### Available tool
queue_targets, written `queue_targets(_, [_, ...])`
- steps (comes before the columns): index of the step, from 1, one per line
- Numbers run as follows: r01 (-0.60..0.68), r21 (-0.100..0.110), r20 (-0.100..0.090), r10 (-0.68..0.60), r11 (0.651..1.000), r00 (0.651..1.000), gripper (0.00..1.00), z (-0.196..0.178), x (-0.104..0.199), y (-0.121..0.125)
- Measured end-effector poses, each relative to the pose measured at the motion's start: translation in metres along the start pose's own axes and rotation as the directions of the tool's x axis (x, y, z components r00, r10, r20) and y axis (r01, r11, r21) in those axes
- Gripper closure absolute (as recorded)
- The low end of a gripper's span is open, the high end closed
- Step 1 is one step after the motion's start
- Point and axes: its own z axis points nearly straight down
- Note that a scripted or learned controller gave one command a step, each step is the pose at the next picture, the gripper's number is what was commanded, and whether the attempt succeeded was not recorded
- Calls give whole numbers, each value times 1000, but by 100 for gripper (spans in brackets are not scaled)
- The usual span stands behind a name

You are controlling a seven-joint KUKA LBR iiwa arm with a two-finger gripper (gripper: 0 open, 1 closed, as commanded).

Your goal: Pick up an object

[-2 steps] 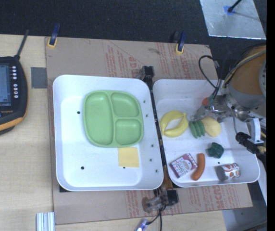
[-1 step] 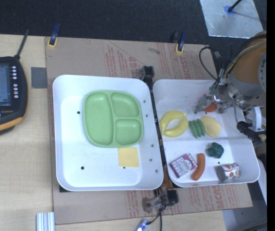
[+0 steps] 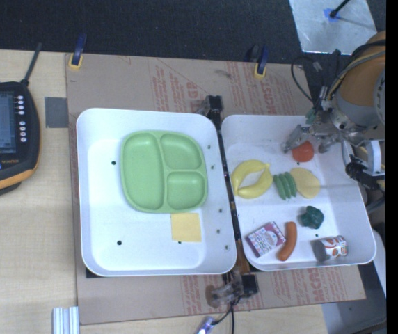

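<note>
My gripper hangs over the far part of the right bin, its fingers spread apart. A small red tomato-like object lies on the bin floor right at the fingertips, partly covered by them. Nothing is lifted. Further objects in this bin are a yellow banana piece, a green pea pod, a pale yellow round piece, a dark green vegetable, an orange sausage, a red-and-white packet and a small carton.
The left bin holds a green divided plate and a yellow cheese slice. A teach pendant lies on the bench at far left. Clamps join the bins at the middle.
</note>
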Motion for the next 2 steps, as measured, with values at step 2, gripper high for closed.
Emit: queue_targets(2, [1, 4, -2, -1, 1000, 1000, 0, 8, 0, -1])
